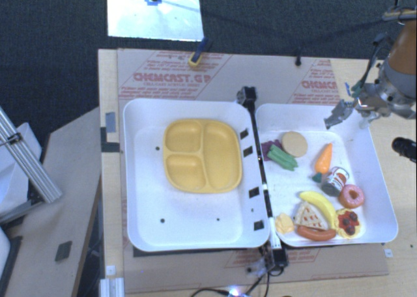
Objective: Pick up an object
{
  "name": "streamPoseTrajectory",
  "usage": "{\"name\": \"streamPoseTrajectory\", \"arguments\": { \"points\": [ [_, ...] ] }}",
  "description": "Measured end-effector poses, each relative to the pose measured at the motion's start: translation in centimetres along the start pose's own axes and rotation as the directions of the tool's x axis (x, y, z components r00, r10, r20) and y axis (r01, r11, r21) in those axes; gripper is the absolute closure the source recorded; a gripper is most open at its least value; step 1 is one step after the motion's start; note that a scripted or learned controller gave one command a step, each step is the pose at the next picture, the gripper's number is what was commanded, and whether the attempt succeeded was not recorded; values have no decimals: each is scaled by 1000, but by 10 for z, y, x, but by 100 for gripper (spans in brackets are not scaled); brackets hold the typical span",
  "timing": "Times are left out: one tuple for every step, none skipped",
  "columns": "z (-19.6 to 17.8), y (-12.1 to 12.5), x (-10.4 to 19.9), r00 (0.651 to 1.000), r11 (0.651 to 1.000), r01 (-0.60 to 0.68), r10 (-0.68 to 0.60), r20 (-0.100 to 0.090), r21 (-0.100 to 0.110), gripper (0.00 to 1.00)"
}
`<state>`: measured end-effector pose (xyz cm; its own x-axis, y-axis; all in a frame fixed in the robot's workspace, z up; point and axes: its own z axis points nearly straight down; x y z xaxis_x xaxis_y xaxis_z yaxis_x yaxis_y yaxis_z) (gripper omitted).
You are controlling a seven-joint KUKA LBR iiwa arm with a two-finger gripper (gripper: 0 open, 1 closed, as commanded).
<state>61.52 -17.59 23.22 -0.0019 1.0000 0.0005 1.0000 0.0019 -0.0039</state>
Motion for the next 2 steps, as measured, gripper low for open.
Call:
{"name": "streamPoseTrajectory", "arguments": {
  "points": [
    [-3, 1, 0, 1000, 1000, 1, -1, 1, -6, 0],
    [40, 3, -5, 1000, 1000, -1, 1, 1, -3, 0]
  ]
}}
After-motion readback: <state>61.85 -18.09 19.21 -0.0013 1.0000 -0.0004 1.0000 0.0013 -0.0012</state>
